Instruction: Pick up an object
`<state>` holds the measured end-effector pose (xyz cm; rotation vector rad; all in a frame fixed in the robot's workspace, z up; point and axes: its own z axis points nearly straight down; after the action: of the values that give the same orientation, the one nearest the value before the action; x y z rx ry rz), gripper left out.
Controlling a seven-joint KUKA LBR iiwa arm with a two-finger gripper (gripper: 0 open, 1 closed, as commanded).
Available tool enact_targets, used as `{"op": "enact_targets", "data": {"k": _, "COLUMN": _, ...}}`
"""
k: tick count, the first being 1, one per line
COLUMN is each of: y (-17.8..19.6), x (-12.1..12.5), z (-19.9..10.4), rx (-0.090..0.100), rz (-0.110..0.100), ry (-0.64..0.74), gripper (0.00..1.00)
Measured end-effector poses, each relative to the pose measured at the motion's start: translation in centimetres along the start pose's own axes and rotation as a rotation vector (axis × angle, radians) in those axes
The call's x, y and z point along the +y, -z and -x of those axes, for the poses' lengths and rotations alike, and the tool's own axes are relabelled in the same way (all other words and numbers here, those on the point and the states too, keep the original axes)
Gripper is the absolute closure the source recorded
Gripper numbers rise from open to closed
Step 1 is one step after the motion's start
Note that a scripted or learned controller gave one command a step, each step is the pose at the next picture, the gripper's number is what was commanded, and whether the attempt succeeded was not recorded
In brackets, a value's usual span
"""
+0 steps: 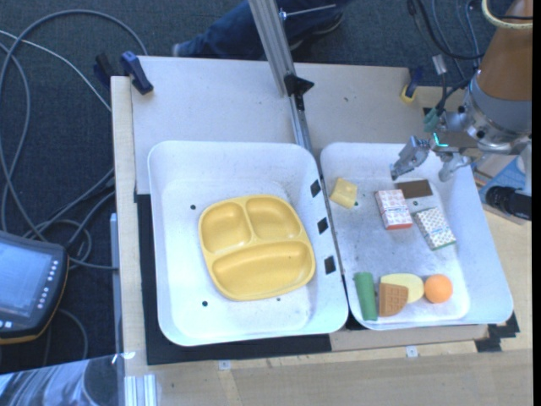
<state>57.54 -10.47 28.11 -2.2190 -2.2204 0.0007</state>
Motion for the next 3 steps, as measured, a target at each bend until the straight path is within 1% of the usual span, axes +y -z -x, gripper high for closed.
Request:
{"op": "enact_targets", "data": {"k": 1, "y": -6.2, "x": -0.4, "z": 0.5, "rx": 0.0, "rz": -0.006, "ry": -0.002, "gripper": 0.0}}
{"op": "enact_targets", "data": {"k": 2, "y": -10.4, "x": -0.6, "z": 0.4, "rx": 0.0, "rz": -0.005, "ry": -0.001, "gripper": 0.0}}
{"op": "enact_targets", "data": {"k": 3, "y": -16.7, "x": -1.0, "z": 0.6, "rx": 0.001, "rz": -0.007, "ry": -0.001, "gripper": 0.0}}
